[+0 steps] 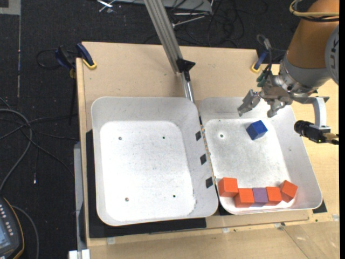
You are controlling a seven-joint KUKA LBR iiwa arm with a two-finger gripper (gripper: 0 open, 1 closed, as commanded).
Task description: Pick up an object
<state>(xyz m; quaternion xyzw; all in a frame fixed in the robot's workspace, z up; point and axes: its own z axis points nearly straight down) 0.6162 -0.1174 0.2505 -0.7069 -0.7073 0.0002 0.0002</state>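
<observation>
A blue cube (257, 129) lies tilted in the upper part of the right bin (302, 161). Along that bin's near edge sits a row of blocks: an orange one (228, 185), another orange (245, 196), a purple one (260, 195), an orange one (273, 194) and an orange one (289, 190). My gripper (261, 106) hovers over the bin's far rim, just above and behind the blue cube. Its two fingers stand spread apart with nothing between them.
The left bin (108, 161) lies beside the right one, joined at a black-clipped seam. A slanted metal pole (167, 34) crosses the bench's far side. Clamps sit at the bench's far corners (86, 55). A black fitting (310, 129) juts out at the right.
</observation>
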